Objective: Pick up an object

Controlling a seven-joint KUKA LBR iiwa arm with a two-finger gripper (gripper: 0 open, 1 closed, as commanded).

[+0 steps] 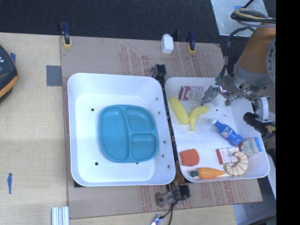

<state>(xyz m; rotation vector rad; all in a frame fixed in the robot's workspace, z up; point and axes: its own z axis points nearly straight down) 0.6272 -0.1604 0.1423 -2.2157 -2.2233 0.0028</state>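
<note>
Gripper (218,95) hangs over the far edge of the right bin (262,172), close to its far right corner. Its two fingers stand apart and nothing is between them, so it holds no object. One fingertip (206,96) is beside a small carton (190,93) that lies at the far edge of this bin.

Objects for the task all lie in the right bin. A corn cob (179,110) and a banana (196,116) touch each other near the far left corner. A blue bottle (227,132) lies near the middle. An orange block (189,157) and a carrot (208,173) are at the near edge, and a ring-shaped cake (237,163) with some packets (252,145) is at the near right corner. The left bin (77,130) carries a blue tray (128,133).

I judge that the task is at the approach step: no object is chosen firmly and no grasp is made. The next move calls for the arm to go down over one object, probably the carton or the banana because they are nearest, with the fingers on both sides of it, and then to close. The carton lies flat, so it may be difficult to catch.
</note>
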